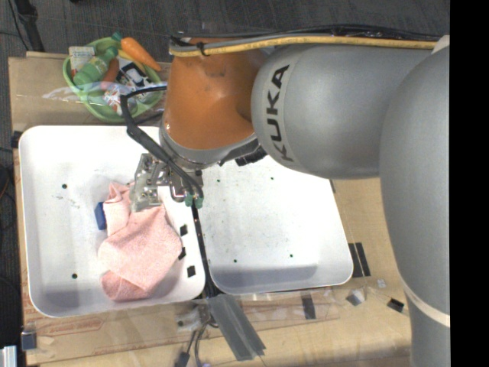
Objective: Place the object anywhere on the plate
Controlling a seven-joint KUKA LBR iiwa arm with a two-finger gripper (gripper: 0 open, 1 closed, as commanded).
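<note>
A crumpled pink cloth (pixel 141 247) lies in the left bin (pixel 46 205), toward its right side. A small blue object (pixel 100 215) sticks out at the cloth's left edge, partly under it. My gripper (pixel 147 192) hangs from the orange wrist band and sits just over the cloth's upper edge, right of the blue object. The big grey arm hides the back part of both bins.
The right bin (pixel 275 235) lies beside the left one, with a dark divider strip (pixel 195 243) between them. A green bowl (pixel 95 102) with a carrot and other toy items stands behind the left bin. Tape strips mark the bench's front edge.
</note>
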